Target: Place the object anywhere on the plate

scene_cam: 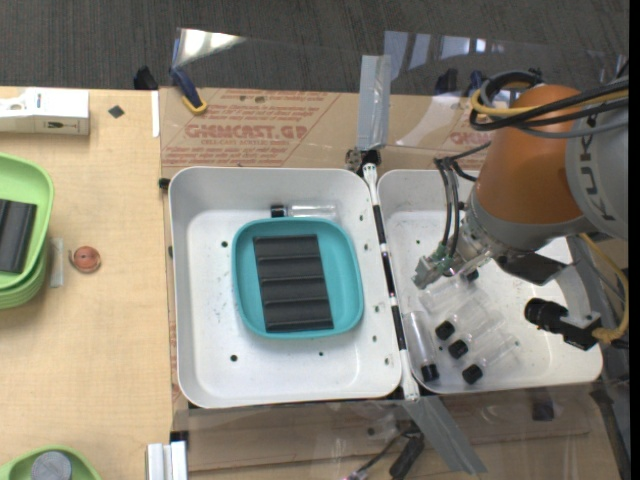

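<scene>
You're at the pick: the claw (pixel 440 268), its state untellable, hangs above vials (pixel 455 340) right of the plate (pixel 298 278); grab one next.

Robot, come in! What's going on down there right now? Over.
End effector over the right bin, among clear vials. Teal plate in the left bin, carrying a black ribbed block. One vial lies behind the plate.

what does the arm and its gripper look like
The arm is grey with a bulbous orange band above the wrist and part of dark lettering on its grey shell. Yellow and black cables loop over it. The gripper is small, with metal and greenish parts.
</scene>
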Controlling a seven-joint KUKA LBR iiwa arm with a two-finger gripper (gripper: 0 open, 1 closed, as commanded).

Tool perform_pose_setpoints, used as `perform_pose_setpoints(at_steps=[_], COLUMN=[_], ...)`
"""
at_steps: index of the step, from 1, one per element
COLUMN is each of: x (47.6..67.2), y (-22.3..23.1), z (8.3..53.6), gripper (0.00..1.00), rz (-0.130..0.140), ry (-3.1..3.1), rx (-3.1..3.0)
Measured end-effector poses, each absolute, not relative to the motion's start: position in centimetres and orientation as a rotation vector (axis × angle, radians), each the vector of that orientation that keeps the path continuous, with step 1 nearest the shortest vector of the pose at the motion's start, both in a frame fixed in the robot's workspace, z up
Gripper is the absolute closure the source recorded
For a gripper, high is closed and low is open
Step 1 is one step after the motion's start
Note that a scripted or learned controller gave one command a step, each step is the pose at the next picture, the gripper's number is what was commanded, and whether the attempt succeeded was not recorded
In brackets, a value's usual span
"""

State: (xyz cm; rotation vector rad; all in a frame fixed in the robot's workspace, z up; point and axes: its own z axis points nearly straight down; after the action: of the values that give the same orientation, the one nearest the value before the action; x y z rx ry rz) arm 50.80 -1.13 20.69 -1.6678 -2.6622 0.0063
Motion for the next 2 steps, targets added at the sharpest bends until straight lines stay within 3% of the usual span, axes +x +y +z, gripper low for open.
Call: perform_pose_setpoints(at_steps=[2], x=[50.98], y=[-1.43], z=[22.36], gripper=[1.00], rz=[0.009], ry=[-2.661], rx=[-1.672])
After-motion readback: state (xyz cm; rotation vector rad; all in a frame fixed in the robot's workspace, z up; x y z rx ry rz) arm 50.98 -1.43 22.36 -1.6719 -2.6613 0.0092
